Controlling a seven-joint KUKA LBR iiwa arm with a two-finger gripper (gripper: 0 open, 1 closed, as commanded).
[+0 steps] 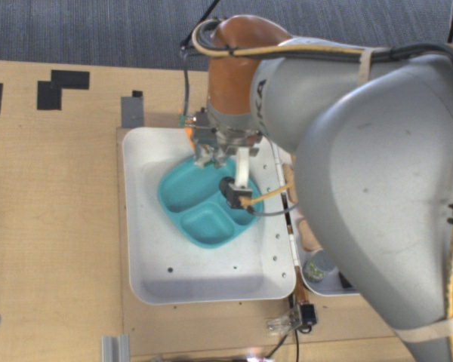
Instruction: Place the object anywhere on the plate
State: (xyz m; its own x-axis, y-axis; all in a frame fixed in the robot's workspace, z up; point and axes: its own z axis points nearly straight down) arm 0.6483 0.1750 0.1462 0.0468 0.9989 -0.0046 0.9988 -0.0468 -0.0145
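The big grey arm (377,187) is closest to us and hides most of the right bin (328,286). The bits poking out there are too cut off to name. The left bin (147,232) holds a glossy teal plate (185,191), rounded and divided, with its long axis running upper-left to lower-right. The gripper (217,155) hovers over its far edge, and we can't tell whether it's spread or pinching anything.

Arm (377,172): large, smooth, rounded grey shells. Orange band (238,59) above the wrist: glossy, domed. Pale cable (317,49) lies along the grey shell and loops at the band. Thin black cable (186,89) beside it. Gripper (214,148): small, metallic grey.
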